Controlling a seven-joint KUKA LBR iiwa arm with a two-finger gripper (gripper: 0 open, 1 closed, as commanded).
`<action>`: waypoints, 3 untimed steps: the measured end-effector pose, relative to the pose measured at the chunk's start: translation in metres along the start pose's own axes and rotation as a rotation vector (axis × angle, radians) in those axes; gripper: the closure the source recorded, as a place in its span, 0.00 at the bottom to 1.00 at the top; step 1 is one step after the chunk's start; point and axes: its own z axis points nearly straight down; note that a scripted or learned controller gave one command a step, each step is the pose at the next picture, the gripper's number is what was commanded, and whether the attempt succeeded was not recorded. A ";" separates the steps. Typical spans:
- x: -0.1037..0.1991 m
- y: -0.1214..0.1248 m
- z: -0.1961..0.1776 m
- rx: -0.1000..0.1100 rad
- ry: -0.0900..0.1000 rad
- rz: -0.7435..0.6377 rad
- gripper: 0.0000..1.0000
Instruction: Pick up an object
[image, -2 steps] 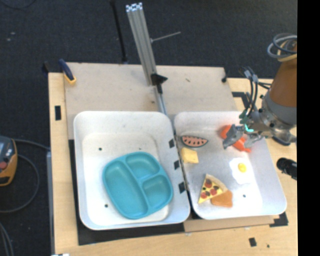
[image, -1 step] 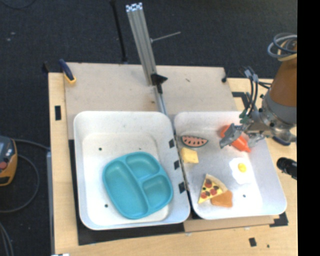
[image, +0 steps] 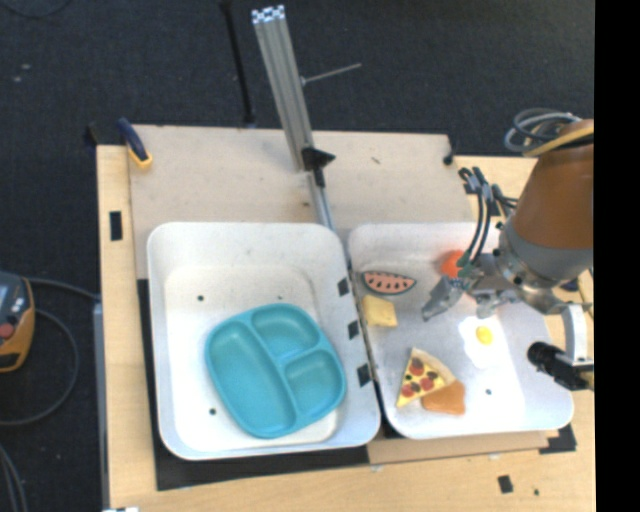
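Observation:
My gripper (image: 462, 300) hangs over the right bin (image: 540, 400), in its upper middle. It is open, and nothing shows between its fingers. A small red-orange object (image: 451, 263) lies just behind it, partly covered by the wrist. A fried egg (image: 482, 338) lies just in front of it. To its left are a watermelon slice (image: 388, 282) and a yellow block (image: 380, 314). A pizza slice (image: 424, 376) lies near the front of the bin, touching an orange piece (image: 446, 401).
The left bin (image: 180, 270) holds a blue divided plate (image: 277, 368). A metal post (image: 290, 100) rises behind the bins. Cables (image: 480, 210) run along the arm, and a black fitting (image: 555, 362) sits at the right bin's right side.

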 end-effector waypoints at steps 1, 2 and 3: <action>-0.007 -0.007 0.048 0.000 0.000 0.002 0.00; -0.015 -0.007 0.094 0.000 0.000 0.002 0.00; -0.016 -0.005 0.080 -0.008 -0.002 0.006 1.00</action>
